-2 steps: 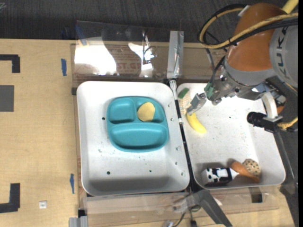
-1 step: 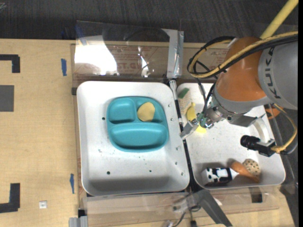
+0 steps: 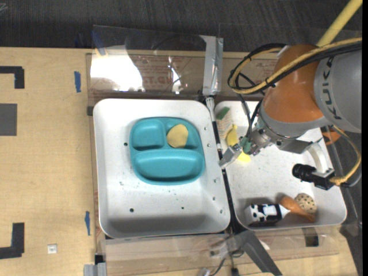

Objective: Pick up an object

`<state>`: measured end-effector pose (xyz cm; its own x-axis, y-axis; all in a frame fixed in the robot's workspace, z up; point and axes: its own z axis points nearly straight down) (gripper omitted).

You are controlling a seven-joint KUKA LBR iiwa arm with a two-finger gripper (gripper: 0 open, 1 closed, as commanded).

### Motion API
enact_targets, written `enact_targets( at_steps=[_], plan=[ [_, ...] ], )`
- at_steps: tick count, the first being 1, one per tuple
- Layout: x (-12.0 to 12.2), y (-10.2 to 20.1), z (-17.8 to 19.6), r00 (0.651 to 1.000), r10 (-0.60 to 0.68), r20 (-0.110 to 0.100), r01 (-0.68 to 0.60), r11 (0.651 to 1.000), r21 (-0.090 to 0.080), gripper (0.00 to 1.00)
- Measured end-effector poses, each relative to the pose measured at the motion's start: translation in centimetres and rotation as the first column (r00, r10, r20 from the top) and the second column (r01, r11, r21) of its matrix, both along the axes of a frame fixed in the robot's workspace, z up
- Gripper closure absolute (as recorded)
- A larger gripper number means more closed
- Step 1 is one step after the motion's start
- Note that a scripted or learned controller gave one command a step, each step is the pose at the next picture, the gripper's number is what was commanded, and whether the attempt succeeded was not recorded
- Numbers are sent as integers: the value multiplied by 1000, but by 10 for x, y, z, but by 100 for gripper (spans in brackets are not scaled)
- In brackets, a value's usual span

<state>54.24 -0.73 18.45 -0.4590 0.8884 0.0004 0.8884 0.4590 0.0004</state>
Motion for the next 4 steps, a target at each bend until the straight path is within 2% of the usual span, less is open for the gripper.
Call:
enact_targets(
  at_steps=[1,2,3,4],
  plan=[
    [45,-22,0,989,-147,3,147,989,-1,0],
    [38,-5,0,986,-168,-1,168,986,0,0],
    [29,-5,0,965,-261,-2,261,965,0,0],
    [29,-23,0,955,-297,0,297,955,-1,0]
  ],
)
